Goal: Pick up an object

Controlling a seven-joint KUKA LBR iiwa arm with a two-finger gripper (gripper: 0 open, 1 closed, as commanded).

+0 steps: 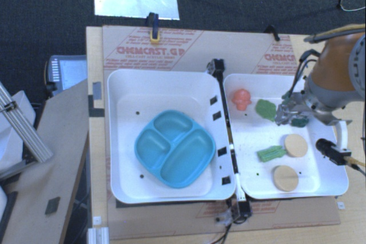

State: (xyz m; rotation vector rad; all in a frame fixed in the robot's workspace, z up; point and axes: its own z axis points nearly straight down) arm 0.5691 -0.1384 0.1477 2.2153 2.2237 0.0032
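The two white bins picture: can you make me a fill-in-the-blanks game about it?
1. The blue divided plate lies in the ____ bin.
2. The number of round tan discs in the right bin is ____.
3. The toy near the right bin's top left corner is coloured ____.
4. The gripper hangs over the ____ bin.

Missing words: left; two; pink; right
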